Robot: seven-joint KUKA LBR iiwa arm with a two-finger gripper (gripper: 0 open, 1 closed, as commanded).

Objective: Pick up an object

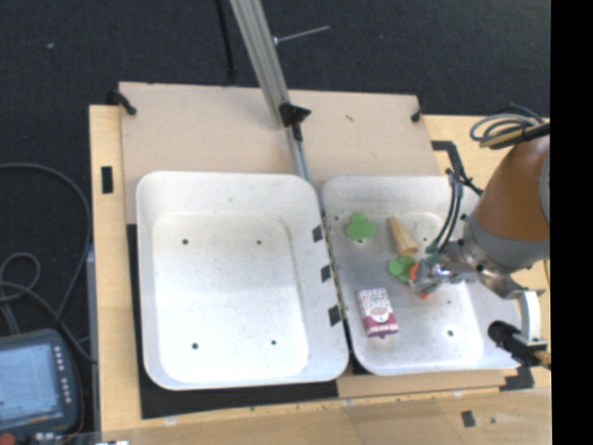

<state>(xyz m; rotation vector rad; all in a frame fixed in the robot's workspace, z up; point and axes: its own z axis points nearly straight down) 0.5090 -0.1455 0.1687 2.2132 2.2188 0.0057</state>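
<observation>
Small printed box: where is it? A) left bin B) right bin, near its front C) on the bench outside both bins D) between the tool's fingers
B: the small printed box lies flat on the floor of the right bin, toward its front edge, apart from the tool working just beyond it.

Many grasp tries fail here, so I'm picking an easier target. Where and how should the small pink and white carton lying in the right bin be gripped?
Grip the small pink and white carton across its two long sides, near the middle, coming straight down from above. It seems to lie flat on the floor of the right white bin, its long axis running roughly up and down the camera view, with bare floor on both long sides, so the fingers would likely fit.
</observation>
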